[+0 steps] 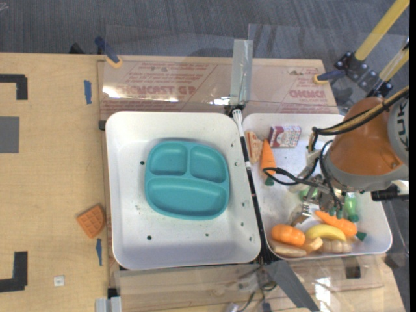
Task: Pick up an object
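The right bin (383, 242) holds several toy foods. A carrot (267, 156) lies by its left wall and a small purple and white box (286, 136) sits at the back. At the front are an orange piece (288, 234), a yellow banana (327, 232), a second carrot (339, 223), a green piece (351, 205) and a tan piece (290, 250). My gripper (309, 207) hangs low in this bin under the orange wrist band (364, 145), just above and behind the banana and the orange piece. Cables and the wrist hide its tip.
The left bin (123, 174) carries a teal divided plate (187, 179). A small waffle toy (91, 220) lies on the wooden bench left of the bins. A clear divider (241, 70) stands behind the bins, and yellow poles (383, 21) rise at the back right.
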Robot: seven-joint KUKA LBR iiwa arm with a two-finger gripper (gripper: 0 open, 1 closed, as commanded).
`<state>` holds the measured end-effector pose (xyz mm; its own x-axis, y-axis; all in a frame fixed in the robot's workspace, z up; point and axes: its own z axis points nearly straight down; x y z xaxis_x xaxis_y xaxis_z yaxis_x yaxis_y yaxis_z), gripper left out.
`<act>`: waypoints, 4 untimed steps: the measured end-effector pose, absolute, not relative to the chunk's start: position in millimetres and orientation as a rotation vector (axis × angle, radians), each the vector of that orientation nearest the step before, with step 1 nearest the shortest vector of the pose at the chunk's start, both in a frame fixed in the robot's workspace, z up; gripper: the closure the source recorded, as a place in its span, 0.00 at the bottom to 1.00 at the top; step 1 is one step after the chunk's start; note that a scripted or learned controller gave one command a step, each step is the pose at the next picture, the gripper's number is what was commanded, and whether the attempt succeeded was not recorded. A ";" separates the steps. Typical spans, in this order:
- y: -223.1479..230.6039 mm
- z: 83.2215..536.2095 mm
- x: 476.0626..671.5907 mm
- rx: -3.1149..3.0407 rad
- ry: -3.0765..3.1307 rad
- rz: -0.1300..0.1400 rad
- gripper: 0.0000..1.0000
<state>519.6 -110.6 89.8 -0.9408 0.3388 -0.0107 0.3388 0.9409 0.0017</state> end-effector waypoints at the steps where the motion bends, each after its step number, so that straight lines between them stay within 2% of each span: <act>1: -101.2 89.0 592.4 1.142 2.913 0.005 0.00; 2: -149.9 89.5 481.1 1.177 2.902 -0.002 0.00; 3: -149.2 101.9 485.7 1.168 2.890 0.002 1.00; 4: -118.8 90.2 518.1 1.214 2.881 0.004 1.00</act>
<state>518.1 -118.8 90.2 -0.6985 0.7155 -0.0129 0.7155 0.6986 0.0081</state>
